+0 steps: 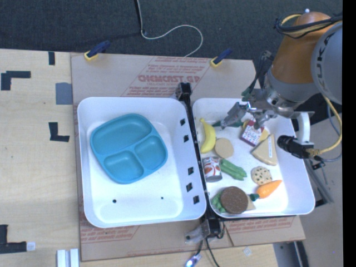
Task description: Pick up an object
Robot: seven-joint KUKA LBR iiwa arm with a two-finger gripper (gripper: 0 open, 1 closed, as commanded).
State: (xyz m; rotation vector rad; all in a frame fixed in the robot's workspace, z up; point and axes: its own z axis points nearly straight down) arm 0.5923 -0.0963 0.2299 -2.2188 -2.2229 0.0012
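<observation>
Approach step: pincer hangs low over the right bin, fingers seemingly spread with nothing between them, though the view is murky. Small red carton lies just beneath, beside the cheese wedge. Next: descend, then close.

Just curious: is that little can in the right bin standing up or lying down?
Lying down: the can shows its long printed side, between the banana and the burger.

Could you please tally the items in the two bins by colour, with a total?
Blue: 1, divided plate
Yellow: 2, banana, cheese wedge
Green: 1, pea pod
Orange: 1, carrot
Tan: 2, round biscuit, cookie
Red-labelled: 2, can, small carton
Brown: 1, burger
Total: 10
</observation>
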